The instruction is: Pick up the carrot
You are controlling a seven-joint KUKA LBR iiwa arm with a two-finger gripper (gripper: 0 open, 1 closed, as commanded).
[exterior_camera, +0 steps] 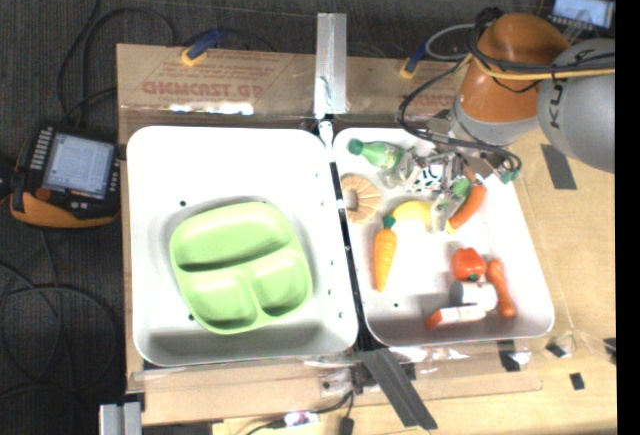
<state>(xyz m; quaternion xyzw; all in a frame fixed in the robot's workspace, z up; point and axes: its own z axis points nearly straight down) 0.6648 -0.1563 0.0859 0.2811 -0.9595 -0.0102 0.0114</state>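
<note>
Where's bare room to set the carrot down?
Left bin: white floor around the green tray, widest along its far side. Right bin: a small patch between the carrot and the red toys. Crowded under the gripper.

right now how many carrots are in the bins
2, both in the right bin: one carrot lies near the left wall, a second carrot sits under the gripper. The arm may hide more.

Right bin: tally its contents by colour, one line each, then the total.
Orange or red: 5, including the carrot and a second carrot under the gripper
Green: 1, a bottle
Yellow: 1
Tan: 1
Total: 8
</note>
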